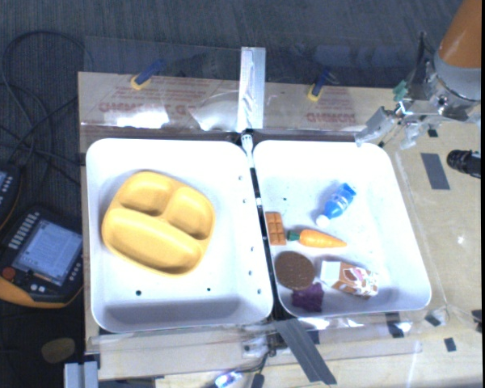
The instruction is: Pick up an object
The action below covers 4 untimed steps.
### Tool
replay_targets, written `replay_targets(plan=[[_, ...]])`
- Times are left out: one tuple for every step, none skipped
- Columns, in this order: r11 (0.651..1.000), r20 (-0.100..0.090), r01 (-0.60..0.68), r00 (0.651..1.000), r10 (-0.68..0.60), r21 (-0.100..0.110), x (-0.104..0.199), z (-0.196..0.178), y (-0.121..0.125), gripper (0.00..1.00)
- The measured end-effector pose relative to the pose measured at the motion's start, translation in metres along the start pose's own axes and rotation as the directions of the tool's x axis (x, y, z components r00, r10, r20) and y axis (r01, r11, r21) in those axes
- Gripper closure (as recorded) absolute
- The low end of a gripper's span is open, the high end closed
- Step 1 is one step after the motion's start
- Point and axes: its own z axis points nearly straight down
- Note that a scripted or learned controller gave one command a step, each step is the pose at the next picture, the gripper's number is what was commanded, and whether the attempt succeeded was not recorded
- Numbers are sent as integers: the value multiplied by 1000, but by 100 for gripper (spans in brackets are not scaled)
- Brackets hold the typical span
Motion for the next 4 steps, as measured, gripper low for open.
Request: replay_targets(plan=[[998, 4, -56, 998, 56, 1, -6, 180, 17, 0], [996, 3, -90, 996, 90, -9, -8, 189, -13, 0], [996, 3, -88, 996, 88, -11, -7, 179, -12, 100], [983, 0, -186, 983, 186, 1, 83, 85, 4, 100]])
